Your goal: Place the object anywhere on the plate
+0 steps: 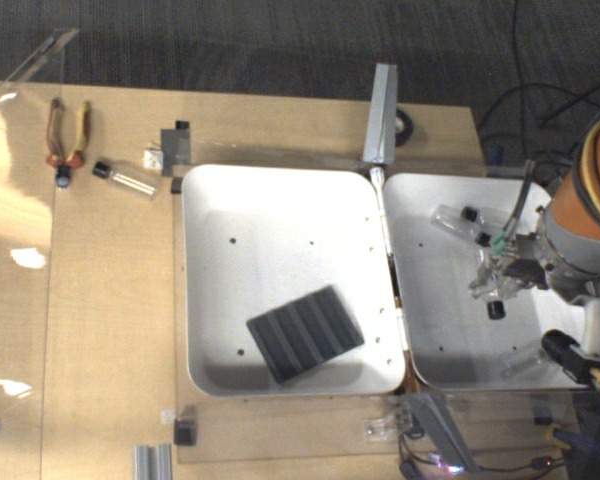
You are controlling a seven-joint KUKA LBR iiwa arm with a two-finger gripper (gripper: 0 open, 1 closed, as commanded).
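You had two shallow white bins on the bench: the left bin [280, 183] and the right bin [420, 268]. One dark ribbed slab [305, 333] lay in the left bin. In the right bin you had one arm with one gripper [492, 280] and one small black piece [496, 310] just under it. Out on the bench you had one pair of orange-handled pliers [67, 138], one small clear vial with a black cap [126, 177], and one upright grey metal post [381, 116] between the bins.
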